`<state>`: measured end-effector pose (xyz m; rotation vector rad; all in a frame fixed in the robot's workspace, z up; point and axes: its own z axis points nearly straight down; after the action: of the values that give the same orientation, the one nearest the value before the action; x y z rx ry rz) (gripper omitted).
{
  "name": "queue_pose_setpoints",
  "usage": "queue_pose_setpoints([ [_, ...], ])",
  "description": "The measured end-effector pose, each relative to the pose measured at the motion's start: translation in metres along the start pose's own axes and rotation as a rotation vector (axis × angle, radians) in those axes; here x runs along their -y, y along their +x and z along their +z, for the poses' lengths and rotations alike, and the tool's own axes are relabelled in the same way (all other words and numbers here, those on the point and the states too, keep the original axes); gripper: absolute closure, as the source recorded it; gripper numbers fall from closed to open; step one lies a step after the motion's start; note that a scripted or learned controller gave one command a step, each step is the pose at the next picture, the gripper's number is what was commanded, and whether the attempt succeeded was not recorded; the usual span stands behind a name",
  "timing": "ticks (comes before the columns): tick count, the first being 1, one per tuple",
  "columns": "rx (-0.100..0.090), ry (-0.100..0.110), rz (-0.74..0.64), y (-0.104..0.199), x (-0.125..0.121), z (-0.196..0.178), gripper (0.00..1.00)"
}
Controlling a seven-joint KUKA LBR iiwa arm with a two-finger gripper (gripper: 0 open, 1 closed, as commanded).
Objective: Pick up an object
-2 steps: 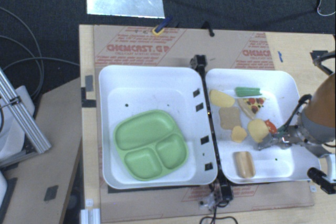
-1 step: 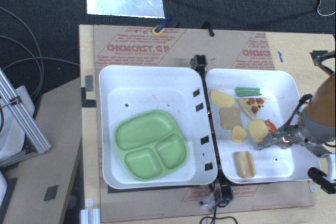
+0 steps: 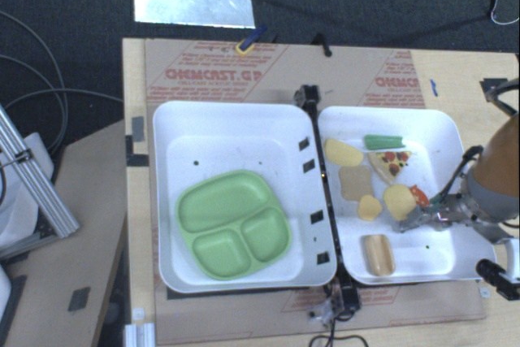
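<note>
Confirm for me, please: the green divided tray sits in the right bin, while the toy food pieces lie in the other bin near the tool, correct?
Not quite. The camera view shows the green divided tray in the left bin, not the right one. The toy food pieces lie in the other bin, near the tool.

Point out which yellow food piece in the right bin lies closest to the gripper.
The round yellow piece beside the gripper; the other yellow pieces lie farther left.

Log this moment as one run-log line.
phase: reaching | gripper: low in right bin, beside yellow piece | grasp: none visible | green tray: left bin
</note>
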<state>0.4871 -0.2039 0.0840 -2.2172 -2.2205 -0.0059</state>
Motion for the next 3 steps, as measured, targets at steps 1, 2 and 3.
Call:
queue_pose_setpoints([
  [1,0.007,-0.01,-0.01,0.0,-0.107,-0.002,0.0],
  [2,0.004,0.0,0.002,0.018,-0.035,-0.001,0.0],
  [3,0.006,-0.003,0.001,0.018,0.001,-0.001,0.0],
])
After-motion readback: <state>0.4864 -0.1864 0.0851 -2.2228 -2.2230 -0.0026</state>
